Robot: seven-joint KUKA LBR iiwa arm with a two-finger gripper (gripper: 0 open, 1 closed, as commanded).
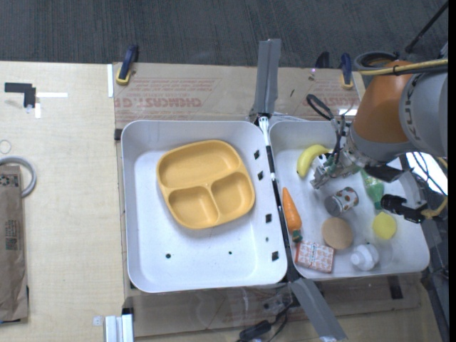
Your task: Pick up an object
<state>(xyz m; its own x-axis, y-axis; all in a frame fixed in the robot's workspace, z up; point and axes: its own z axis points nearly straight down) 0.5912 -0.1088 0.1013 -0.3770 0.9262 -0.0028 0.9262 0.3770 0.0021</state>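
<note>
Far left on the bench (64, 191) lies a brown paper bag (12, 241), with a grey ring (27, 173) just above it and a small black piece (21, 91) near the top corner. A blue clamp (128, 64) pins a sheet of cardboard (185, 91) behind the bins.

The left bin (142, 262) holds a yellow divided plate (205, 184), lying flat and turned a little, toward the bin's upper middle. A grey divider (268, 77) rises behind the seam between the two bins.

The right bin (406, 262) is crowded. Along its left wall lies a carrot (291, 209), pointing up and down, and just below it sits a small red-patterned packet (314, 256). A banana (308, 158) curves near the top left of this bin. Right of the carrot is a small grey can (340, 201) on its side, and below it a tan round disc (337, 233). A white bottle (363, 256) lies near the front wall, with a yellow lemon-like ball (385, 225) above it and something green (372, 189) above that, partly hidden by the arm.

The arm (399, 112) comes in from the right, its orange band over the bin's back corner. The gripper (329, 169) hangs low just right of the banana and just above the can. From here I can't tell how its tips stand, and I see nothing clearly between them.
</note>
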